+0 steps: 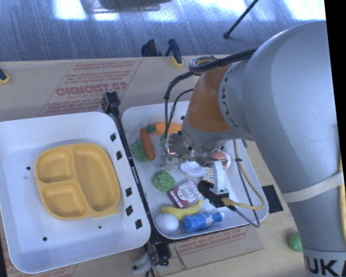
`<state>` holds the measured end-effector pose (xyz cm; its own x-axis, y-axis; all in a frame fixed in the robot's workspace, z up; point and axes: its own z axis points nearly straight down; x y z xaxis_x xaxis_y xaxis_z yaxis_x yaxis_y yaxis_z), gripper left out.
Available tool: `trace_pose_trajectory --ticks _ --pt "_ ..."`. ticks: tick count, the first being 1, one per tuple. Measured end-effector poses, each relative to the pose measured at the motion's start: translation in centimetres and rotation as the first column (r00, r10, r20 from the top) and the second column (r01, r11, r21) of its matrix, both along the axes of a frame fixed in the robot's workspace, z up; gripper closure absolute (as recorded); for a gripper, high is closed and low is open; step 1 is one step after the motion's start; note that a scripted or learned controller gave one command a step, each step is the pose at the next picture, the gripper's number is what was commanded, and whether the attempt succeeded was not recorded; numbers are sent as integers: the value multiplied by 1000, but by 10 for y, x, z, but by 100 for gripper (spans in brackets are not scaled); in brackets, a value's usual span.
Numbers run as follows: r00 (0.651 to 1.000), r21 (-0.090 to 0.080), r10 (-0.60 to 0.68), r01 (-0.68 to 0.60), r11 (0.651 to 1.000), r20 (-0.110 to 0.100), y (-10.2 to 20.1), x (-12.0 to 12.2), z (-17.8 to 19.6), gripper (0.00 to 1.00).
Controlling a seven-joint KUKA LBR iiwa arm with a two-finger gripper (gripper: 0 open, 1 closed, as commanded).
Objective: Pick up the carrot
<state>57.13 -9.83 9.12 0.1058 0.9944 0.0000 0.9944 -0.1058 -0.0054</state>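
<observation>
Clutter is the main hazard: the slim orange plastic carrot (147, 143) lies lengthwise in the right-hand shallow white bin (254, 213), up at about eleven o'clock, close to the black-clipped wall shared with the left-hand white bin (4, 185), which holds a yellow three-compartment plastic tray (77, 179). A small green leafy piece (138, 150) sits just beside the carrot at its nine o'clock, and an orange-and-green toy (165, 128) lies near its one o'clock. The two-finger gripper (175, 148) hangs just at the carrot's three o'clock (the grey wrist and its orange band cover most of it), and whether the jaws are apart or closed I cannot tell; nothing is seen between them. Lower in the bin, toward six o'clock, sit a round green knobbly ball (163, 180), a red and white packet (185, 194), a yellow banana (184, 211), a white egg (166, 222) and a blue bottle (201, 221). A descent slightly off line would likely pinch the green piece instead, or nudge the carrot against the wall, where the jaws might not straddle it.
</observation>
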Motion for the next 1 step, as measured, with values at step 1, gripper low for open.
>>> trace_pose_trajectory --ticks 1 --pt "996 -1 86 -86 996 4 -41 -44 113 100"
